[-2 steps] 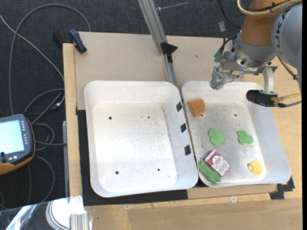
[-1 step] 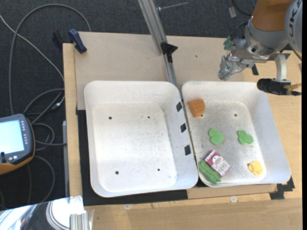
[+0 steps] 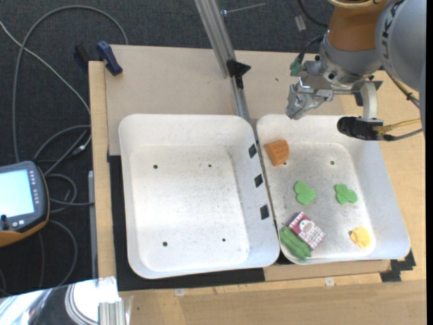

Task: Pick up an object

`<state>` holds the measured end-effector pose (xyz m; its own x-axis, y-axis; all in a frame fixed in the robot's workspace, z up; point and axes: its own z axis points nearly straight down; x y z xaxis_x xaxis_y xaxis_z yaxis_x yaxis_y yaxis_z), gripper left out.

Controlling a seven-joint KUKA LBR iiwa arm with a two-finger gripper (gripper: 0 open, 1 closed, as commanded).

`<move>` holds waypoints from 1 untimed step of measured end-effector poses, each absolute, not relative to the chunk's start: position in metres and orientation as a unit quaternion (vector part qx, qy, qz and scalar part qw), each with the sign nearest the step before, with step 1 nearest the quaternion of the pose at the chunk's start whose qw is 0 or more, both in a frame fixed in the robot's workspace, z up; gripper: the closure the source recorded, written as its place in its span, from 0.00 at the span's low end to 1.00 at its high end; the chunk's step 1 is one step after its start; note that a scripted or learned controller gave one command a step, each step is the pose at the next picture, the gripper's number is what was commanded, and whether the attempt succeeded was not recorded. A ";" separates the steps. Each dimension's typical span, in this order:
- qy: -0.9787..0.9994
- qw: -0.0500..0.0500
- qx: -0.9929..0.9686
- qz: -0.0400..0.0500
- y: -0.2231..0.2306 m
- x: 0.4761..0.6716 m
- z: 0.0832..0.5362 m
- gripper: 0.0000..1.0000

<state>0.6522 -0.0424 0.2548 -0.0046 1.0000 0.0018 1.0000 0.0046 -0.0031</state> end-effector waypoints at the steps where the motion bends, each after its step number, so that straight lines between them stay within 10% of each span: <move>1: -0.709 0.002 -0.705 0.000 0.008 0.647 0.259 1.00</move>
